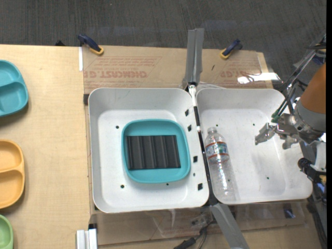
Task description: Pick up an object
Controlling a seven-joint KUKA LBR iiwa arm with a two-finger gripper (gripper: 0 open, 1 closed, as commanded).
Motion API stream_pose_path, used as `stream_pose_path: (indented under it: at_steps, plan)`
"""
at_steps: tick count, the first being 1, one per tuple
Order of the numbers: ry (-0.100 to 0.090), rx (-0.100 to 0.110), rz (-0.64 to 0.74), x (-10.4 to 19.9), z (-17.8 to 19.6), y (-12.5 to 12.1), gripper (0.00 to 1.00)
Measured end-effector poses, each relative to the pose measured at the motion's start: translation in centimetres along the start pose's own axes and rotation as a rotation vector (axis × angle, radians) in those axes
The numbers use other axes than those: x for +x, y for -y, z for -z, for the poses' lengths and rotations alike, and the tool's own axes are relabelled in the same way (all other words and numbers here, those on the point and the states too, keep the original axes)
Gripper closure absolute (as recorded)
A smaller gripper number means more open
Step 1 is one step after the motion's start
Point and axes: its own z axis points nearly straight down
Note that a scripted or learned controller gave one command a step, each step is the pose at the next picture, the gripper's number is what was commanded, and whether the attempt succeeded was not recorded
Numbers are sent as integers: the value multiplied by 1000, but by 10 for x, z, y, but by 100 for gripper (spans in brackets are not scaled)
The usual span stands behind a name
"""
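Observation:
A clear plastic water bottle point(219, 162) with a red and white label lies on its side along the left wall of the right bin point(254, 113), cap pointing to the far side. A teal tray point(155, 150) with a dark ribbed insert sits in the middle of the left bin point(104, 139). My gripper point(272, 138) hangs over the right part of the right bin, well to the right of the bottle. Its fingers point(262, 136) are spread apart, open, with nothing between them.
A teal divided plate point(10, 93), an orange plate point(9, 174) and a green one point(4, 233) lie on the wooden bench at the far left. Two clamps point(91, 44) hold cardboard behind the bins. Cables and a frame stand at the right edge.

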Motion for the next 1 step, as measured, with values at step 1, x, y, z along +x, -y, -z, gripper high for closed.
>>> stream_pose_path:
  at_steps: [1]
  plan:
    - [0, 0, 141, 81, -14, 16, 0]
